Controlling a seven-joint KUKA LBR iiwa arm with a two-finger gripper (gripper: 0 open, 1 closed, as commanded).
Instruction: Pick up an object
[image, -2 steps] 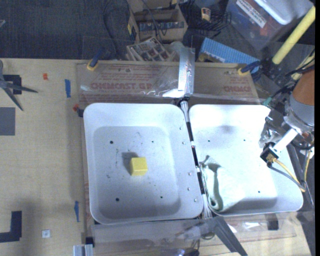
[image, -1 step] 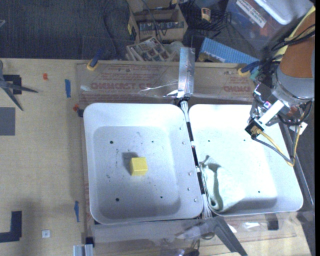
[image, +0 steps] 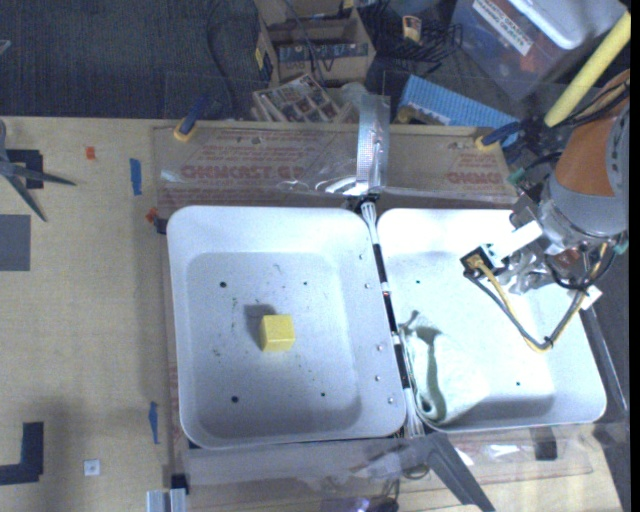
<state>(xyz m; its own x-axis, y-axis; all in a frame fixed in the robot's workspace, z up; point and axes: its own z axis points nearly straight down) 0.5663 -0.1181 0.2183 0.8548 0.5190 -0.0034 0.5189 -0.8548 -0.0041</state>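
Yellow cube (image: 278, 332) is the sole pick target, lying near the centre of the left bin (image: 200, 240). Well apart from it, the gripper (image: 500, 272) hangs over the right bin (image: 580, 400); its grip state cannot be determined.

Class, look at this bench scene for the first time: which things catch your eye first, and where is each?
A small yellow block sits alone near the middle of the left bin. Over the right bin, the grey arm with its orange band reaches in from the right, a yellow cable looping beneath it.
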